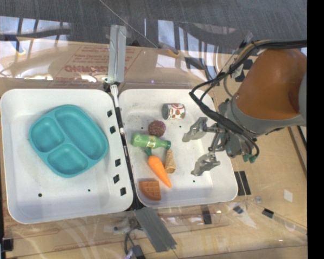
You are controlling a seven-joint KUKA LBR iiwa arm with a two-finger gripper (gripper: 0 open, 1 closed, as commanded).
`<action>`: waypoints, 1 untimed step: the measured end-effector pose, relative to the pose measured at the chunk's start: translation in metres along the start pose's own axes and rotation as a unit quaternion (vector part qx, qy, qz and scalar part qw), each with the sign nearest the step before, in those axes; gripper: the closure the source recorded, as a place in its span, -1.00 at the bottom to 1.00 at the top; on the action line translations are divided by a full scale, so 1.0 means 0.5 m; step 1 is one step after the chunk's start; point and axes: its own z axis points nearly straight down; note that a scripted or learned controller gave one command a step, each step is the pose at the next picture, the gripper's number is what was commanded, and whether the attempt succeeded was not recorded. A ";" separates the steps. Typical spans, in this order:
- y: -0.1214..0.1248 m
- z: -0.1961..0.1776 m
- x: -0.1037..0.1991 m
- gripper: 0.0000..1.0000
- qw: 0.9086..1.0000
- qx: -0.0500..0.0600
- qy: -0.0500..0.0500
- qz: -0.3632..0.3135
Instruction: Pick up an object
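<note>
Dark carpet lies beyond the counter [270, 198], which carries two shallow white bins side by side. Toward the counter's left edge, the left bin [21, 198] holds a teal divided plate [68, 140] near its middle. The right bin [221, 185] holds, along its left side, a green bottle [149, 141], a dark red ball [156, 128], an orange carrot [159, 171], a waffle piece [150, 190] in the near-left corner, a cone [169, 161], and a small can [174, 111] toward the far edge. Right of these, the tool [201, 148] hangs over bare bin floor, fingers spread wide, gripping nothing.
</note>
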 end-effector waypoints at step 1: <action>0.050 0.296 -0.021 -1.00 1.000 -0.002 0.000 0.017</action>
